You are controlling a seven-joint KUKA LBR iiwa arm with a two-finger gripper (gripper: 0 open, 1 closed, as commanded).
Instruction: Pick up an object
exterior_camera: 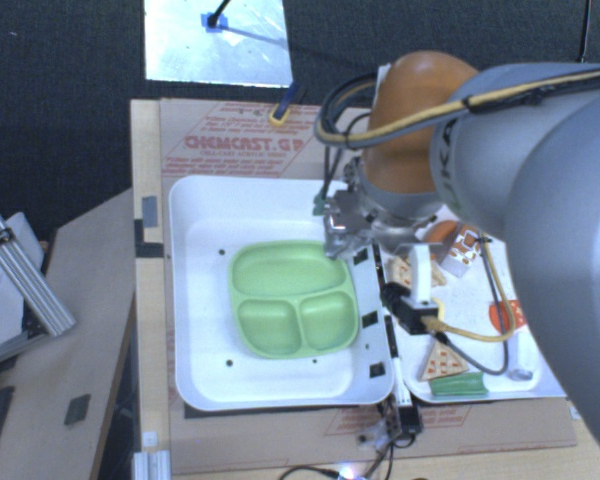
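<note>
Looming closest to your camera, the grey arm point(550, 228) sweeps in from the right and covers much of the right bin point(525, 383), so you cannot tell whether the gripper point(342, 230) is released or clenched. Starting at your left, the left bin point(195, 268) holds a green divided tray point(292, 298), lying flat, long axis roughly left to right, its two small compartments toward you, the gripper at its far right corner. Further right you see a green block point(457, 385) and orange pieces point(507, 315) partly hidden.
</note>
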